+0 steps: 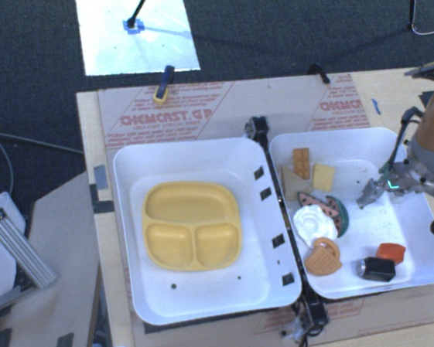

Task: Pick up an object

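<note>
Right bin (421,219) holds small toy foods. The hand (369,193), whose grip state cannot be told, hovers near the yellow block (324,177): probably light, rigid, best pinched across flat sides.

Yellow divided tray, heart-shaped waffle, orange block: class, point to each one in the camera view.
yellow divided tray (192,224), camera view, centre ridge.
heart-shaped waffle (323,258), camera view, middle.
orange block (392,251), camera view, top face.

Both bins (199,151) are formed of smooth white plastic with a slight sheen. The yellow tray (192,224) is moulded in matt plastic (three hollows). The bench (217,103) is covered with printed cardboard; the floor (17,59) looks roughly carpeted.
</note>
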